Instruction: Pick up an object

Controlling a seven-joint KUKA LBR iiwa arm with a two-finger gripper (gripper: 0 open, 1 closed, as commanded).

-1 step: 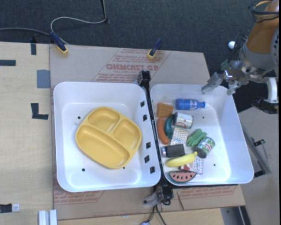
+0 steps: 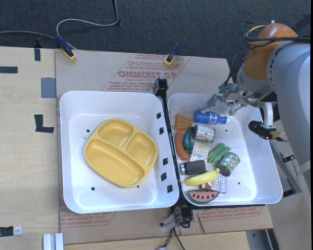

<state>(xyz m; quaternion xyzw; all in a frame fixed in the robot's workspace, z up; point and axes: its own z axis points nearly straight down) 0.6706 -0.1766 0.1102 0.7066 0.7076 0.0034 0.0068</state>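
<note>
We saw the arm (image 2: 281, 61) hanging over the right bin (image 2: 261, 186), its gripper (image 2: 225, 102) above the far-left corner, just beside the blue bottle (image 2: 211, 118). Whether the hand was clenched or released, we could not tell. We judged this the approach step; next, a descent onto the bottle.

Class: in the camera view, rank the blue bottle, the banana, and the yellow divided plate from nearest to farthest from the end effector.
Measured from the end effector:
1. Blue bottle, right bin, just below it.
2. Banana, right bin, near the front edge.
3. Yellow divided plate, left bin, across the divider.
</note>
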